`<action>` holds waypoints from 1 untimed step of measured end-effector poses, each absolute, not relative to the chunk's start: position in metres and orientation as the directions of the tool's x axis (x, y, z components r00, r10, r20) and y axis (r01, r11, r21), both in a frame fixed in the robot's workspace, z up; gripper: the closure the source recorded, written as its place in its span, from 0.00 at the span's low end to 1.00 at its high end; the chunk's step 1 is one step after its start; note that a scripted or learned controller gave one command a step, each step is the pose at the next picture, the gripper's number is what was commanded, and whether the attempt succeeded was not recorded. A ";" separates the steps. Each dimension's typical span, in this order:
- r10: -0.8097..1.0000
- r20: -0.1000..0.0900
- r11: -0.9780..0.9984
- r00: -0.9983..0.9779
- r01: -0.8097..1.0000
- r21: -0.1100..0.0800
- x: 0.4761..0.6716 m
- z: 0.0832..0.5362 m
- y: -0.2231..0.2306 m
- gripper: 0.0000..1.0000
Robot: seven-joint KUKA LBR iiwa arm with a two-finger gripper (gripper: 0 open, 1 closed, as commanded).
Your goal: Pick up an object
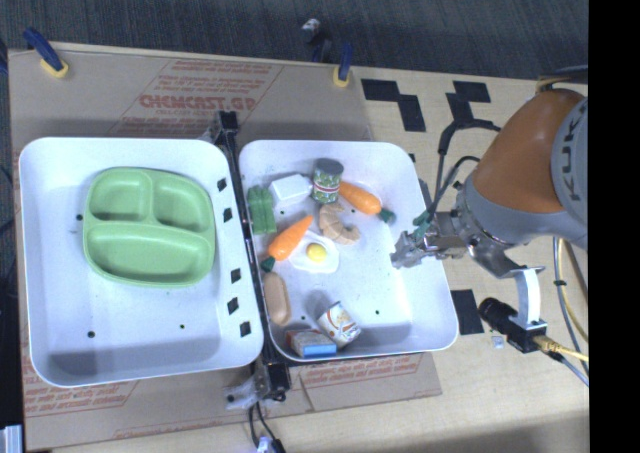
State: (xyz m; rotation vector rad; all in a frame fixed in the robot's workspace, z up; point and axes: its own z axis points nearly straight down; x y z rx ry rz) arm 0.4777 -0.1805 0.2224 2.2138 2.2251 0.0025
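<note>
The right bin [400, 291] holds a pile of toy food: two carrots [290, 238] [360, 198], a fried egg [318, 255], a bagel [344, 230], a small can [327, 182], a white block [288, 188], a green piece [261, 210], a hot dog [276, 298], a tipped cup [339, 321] and a blue box [314, 344]. My gripper [412, 247] hangs over the right side of this bin, right of the bagel and egg, with nothing visibly in it.
The left bin [50, 341] carries a green divided plate [150, 224]. A black clip divider [235, 231] runs between the bins. The grey arm with its orange band [525, 156] covers the bench on the right, with cables beside it.
</note>
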 end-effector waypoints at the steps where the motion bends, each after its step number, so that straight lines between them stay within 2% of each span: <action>1: 1.000 0.000 0.006 -0.006 1.000 -0.003 0.476 0.173 -0.186 1.00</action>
